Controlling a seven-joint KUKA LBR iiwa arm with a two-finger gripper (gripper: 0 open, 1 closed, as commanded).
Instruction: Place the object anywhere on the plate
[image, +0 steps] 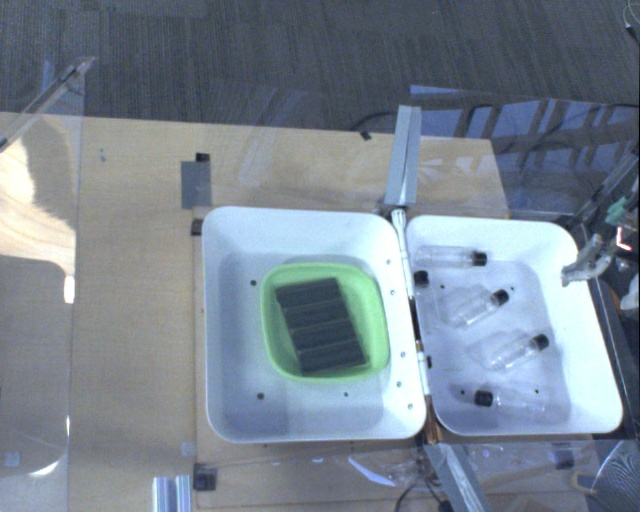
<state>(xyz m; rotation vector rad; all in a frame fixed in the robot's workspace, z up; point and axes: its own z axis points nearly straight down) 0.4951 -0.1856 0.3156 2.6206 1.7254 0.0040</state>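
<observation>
Vials (497, 352) beside the green plate's (272, 322) bin

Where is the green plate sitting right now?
In the camera view the green plate lies in the left white bin, roughly centred, with a dark ridged block resting on it; the clear vials are in the right bin.

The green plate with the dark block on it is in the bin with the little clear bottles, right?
Not quite. In the camera view the green plate with the dark block sits in the left bin. The clear bottles lie in the right bin.
</observation>
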